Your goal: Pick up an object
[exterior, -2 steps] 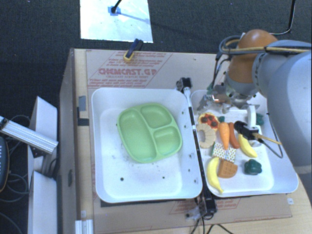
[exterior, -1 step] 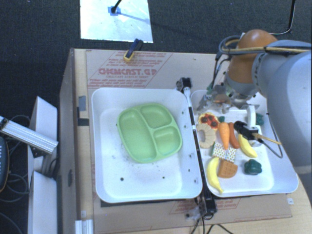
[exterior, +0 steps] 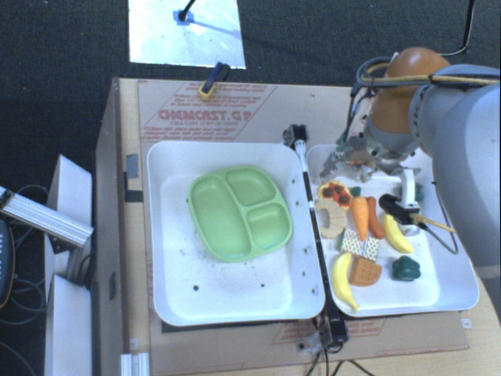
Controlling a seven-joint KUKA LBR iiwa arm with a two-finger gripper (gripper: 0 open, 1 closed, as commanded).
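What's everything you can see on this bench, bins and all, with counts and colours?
Bins: two, white, side by side on the bench
Plate: one, green, divided, in the view's left bin
Bananas: two, yellow, right bin, one at the front, one further right
Carrot: one, orange, middle of right bin
Pizza slice: one, yellow and red, right bin, behind the carrot
Pepper: one, dark green, right bin, front right
Cardboard: one, brown with red print, under the bins
Sheet: one, pale, on the dark floor behind the bench
Arm: one, grey with orange band, reaching in from the right
Tool: one, over the right bin's rear edge
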